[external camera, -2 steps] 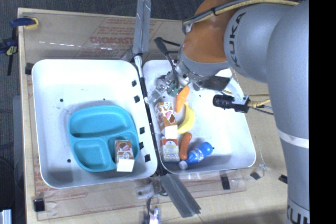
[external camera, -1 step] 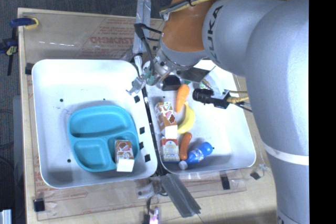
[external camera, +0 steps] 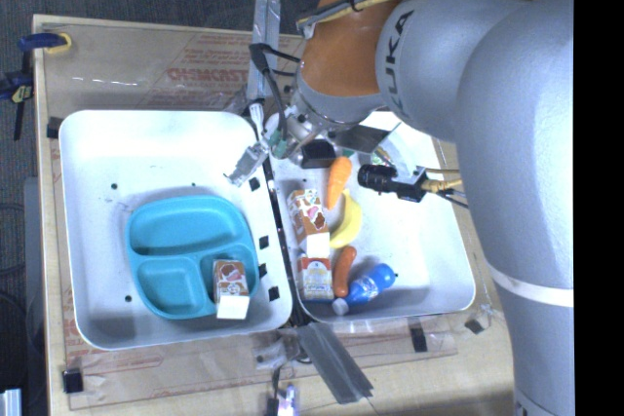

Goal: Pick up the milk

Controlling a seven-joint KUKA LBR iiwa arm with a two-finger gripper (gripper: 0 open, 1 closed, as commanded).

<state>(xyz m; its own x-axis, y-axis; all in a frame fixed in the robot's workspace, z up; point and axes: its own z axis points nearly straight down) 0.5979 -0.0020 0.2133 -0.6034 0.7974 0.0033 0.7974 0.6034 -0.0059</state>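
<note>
A small brown-and-white carton (external camera: 230, 287) stands in the lower right compartment of the blue divided tray (external camera: 175, 234) in the left bin. Two more printed cartons (external camera: 307, 209) (external camera: 317, 276) lie in the right bin; I cannot read which carton is the milk. My gripper (external camera: 251, 143) hangs over the upper right corner of the left bin, near the wall between the bins. It is open with nothing between its fingers, well above and behind the tray carton.
The right bin (external camera: 444, 248) also holds a carrot (external camera: 337, 180), a banana (external camera: 348, 221), a sausage (external camera: 342, 270) and a blue bottle (external camera: 372, 283). The arm's bulk covers that bin's upper part. The left bin (external camera: 93, 170) has bare floor around the tray.
</note>
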